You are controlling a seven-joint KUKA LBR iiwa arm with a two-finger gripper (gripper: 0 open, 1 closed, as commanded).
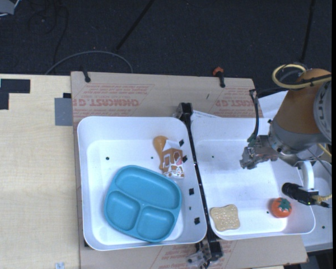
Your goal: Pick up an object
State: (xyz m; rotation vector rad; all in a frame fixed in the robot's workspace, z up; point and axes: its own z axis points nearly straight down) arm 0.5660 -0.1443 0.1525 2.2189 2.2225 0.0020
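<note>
claw (249, 160) above right bin (243, 237), grip state unclear; toast slice (225, 217) lying flat, long axis left-right

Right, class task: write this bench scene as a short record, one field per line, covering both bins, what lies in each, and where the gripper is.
left bin: blue divided plate, brown-and-white toy figure by the plate's upper right rim
right bin: toast slice at near left corner, small tomato at near right
gripper: above right bin's far right part, apart from toast slice and tomato
fingers: cannot tell
</note>
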